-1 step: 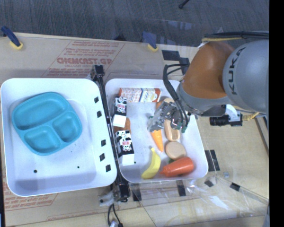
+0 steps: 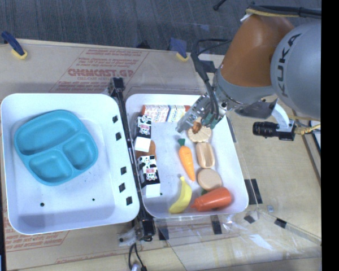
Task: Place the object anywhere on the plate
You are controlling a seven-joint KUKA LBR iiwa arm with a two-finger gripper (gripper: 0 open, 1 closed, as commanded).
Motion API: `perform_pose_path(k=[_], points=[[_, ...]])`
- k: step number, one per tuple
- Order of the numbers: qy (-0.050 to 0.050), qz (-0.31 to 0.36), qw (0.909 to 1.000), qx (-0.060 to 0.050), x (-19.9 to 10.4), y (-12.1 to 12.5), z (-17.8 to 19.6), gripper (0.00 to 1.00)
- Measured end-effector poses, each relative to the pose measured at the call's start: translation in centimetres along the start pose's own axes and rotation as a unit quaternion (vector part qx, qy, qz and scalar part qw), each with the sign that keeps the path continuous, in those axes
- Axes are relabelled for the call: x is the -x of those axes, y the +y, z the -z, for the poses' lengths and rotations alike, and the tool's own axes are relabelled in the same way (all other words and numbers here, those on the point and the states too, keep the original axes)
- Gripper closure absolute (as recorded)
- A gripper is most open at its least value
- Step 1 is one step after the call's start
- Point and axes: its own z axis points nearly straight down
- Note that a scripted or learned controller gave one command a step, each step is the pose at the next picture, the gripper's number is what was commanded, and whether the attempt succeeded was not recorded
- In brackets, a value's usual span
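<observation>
A blue divided plate (image 2: 55, 145) lies in the left white bin (image 2: 22, 213). The right bin (image 2: 237, 174) holds toy food: a carrot (image 2: 186, 160), a tan bread roll (image 2: 205, 154), a round bun (image 2: 209, 179), a red pepper (image 2: 212, 199) and a banana (image 2: 182, 196). My gripper (image 2: 201, 121) hangs over the back middle of the right bin. A small tan and brown piece (image 2: 201, 133) sits right under its tip, touching or nearly touching it. I cannot tell whether that piece is held.
Cow-print milk cartons (image 2: 143, 127) (image 2: 149, 169) and a white block (image 2: 142, 145) line the right bin's left wall. A flat carton (image 2: 165, 113) lies at its back. A black divider (image 2: 124, 145) runs between the bins. Yellow clamps (image 2: 16, 48) hold the cardboard base.
</observation>
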Motion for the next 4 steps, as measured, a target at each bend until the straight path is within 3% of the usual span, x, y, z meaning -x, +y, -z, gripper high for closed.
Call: perform_pose_path(k=[1,2,3,4], points=[[0.004,-0.069,0.9976,-0.002,0.2,7.6,-6.6,1.00],[0.004,-0.015,0.9999,-0.005,1.9,-2.2,-12.1,1.00],[0.002,-0.162,0.9867,-0.002,2.8,-2.5,-9.9,1.00],[0.005,-0.287,0.9579,-0.004,1.7,2.0,-15.8,1.00]])
